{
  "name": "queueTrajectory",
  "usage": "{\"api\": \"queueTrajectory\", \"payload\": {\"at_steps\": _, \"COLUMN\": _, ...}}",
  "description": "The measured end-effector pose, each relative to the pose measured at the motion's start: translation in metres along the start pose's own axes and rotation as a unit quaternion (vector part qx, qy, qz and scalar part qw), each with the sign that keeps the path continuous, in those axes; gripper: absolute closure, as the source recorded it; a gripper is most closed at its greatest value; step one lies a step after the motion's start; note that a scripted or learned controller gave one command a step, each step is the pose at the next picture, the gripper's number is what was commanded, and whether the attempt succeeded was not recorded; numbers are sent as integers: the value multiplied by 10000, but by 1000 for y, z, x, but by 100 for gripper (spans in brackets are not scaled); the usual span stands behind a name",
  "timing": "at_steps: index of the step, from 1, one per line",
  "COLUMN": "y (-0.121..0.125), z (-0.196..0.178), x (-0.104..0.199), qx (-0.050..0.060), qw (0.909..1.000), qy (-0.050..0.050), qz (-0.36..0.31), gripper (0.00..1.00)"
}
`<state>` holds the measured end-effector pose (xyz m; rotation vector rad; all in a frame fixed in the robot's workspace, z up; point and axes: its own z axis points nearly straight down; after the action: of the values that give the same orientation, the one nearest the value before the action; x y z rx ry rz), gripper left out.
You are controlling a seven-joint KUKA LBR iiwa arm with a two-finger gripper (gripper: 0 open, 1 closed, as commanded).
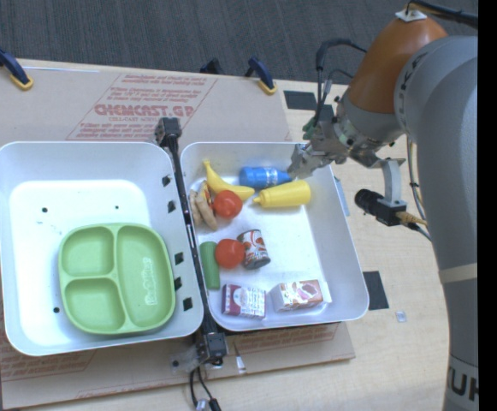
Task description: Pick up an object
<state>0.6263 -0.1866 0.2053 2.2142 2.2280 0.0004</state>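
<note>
Grey arm (428,144) reaches over right bin (351,264). Green divided plate (115,276) in left bin (17,229), well apart from fingers (304,163). Yellow bottle (284,196) just below fingers, blue bottle (263,176) beside them; finger state cannot tell.

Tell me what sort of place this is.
Most likely a robotics lab's pick-and-place test bench: a KUKA arm's gripper reaches over a white bin of toy food, such as a banana, beside a second bin holding a green divided tray, on clamped cardboard.
</note>
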Motion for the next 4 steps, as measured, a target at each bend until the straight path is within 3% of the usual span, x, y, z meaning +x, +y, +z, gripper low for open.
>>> {"api": "queueTrajectory", "payload": {"at_steps": 1, "y": 0, "z": 0, "x": 0, "qx": 1, "qw": 10000, "qy": -4, "qz": -1, "gripper": 0}}
{"api": "queueTrajectory", "payload": {"at_steps": 2, "y": -75, "z": 114, "x": 34, "qx": 27, "qw": 10000, "qy": 6, "qz": 1, "gripper": 0}}
{"api": "queueTrajectory", "payload": {"at_steps": 3, "y": -74, "z": 104, "x": 34, "qx": 31, "qw": 10000, "qy": 2, "qz": -17, "gripper": 100}}
{"api": "queueTrajectory", "payload": {"at_steps": 4, "y": -80, "z": 69, "x": 27, "qx": 4, "qw": 10000, "qy": -1, "qz": 14, "gripper": 100}}
